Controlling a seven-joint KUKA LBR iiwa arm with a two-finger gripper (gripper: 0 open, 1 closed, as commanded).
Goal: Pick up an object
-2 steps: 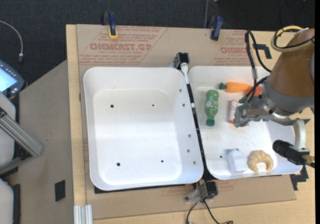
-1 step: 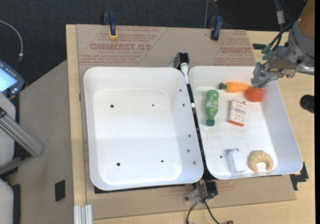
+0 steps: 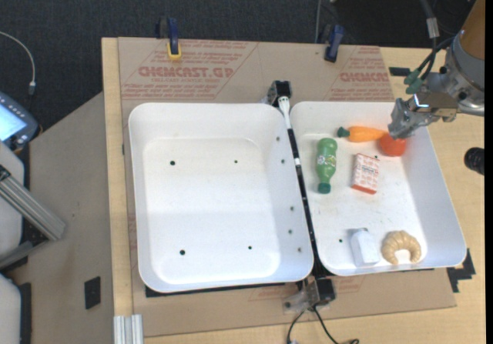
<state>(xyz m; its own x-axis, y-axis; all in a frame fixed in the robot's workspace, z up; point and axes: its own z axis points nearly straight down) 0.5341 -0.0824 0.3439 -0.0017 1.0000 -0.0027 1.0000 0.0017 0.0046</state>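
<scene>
The left bin sits on the tabletop and carries no objects. Just beside it, the right bin holds every candidate for the pick.

Contents of the right bin, left to right:
- A green bottle lies on its side, long axis running roughly front to back, cap toward the near edge.
- An orange carrot lies at the far side of the bin, long axis running left to right, leafy end to the left.
- A red-and-white carton lies flat near the centre.
- A small white object and a croissant rest at the near edge, just beside each other.
- A red object sits near the right end of the carrot.

The gripper hangs directly over the red object, at the far right of the bin. Whether it is released or clenched cannot be told, and no object is seen in its grasp.

Judgement: the red object is the nearest target, lying straight below the gripper. The carrot lies immediately to the left of it, and its closeness may obstruct a clean descent.
</scene>
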